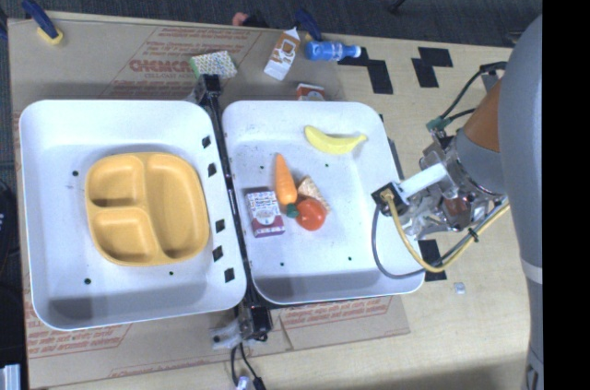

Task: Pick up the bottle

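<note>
— Where's the bottle (332, 51) from where you stand?

— Lying on its side on the worktop (479, 324), beyond the far rim of the right bin (369, 273) and outside it. It's blue, with a paler cap end pointing right. A small carton (282, 54) sits just to its left.

— And the hand (441, 211)?

— Off the right bin's right edge, over the worktop, well apart from the bottle. It's a tangle of metal with a yellow cable (406, 245) looping across the bin's rim. I can't tell if it's open or closed.

— What's inside the right bin?

— A banana (334, 139) near the far side; toward the middle a carrot (285, 180), a tomato (312, 214) touching it, and a small red and white packet (265, 212) just left of those.

— The bin to its left?

— That left bin (55, 287) holds a yellow divided plate (147, 206).
</note>
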Robot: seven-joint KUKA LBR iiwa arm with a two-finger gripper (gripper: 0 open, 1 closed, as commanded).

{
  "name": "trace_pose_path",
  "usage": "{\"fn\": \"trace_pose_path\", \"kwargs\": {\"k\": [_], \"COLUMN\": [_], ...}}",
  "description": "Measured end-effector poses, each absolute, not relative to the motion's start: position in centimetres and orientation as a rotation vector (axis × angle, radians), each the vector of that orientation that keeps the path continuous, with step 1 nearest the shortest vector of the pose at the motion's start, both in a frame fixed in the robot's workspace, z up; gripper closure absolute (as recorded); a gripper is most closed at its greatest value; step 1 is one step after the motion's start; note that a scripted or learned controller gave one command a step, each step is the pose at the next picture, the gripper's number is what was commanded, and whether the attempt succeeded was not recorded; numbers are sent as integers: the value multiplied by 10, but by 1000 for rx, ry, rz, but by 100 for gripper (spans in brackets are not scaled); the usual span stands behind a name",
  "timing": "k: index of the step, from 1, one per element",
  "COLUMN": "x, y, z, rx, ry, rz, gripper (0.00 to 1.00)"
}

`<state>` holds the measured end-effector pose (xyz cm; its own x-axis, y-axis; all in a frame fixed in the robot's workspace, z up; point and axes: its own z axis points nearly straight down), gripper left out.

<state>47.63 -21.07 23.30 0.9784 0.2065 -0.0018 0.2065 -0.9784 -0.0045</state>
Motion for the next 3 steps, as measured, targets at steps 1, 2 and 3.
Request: {"fn": "trace_pose_path", "kwargs": {"k": [1,2,3], "x": [476,476,476], "y": [-210,-210,-210], "z": [230,230,222], "rx": [-3118,-3117,-3118], "ry": [-327,-327,-325], "rz": [7,8,9], "gripper": [100,100,100]}}
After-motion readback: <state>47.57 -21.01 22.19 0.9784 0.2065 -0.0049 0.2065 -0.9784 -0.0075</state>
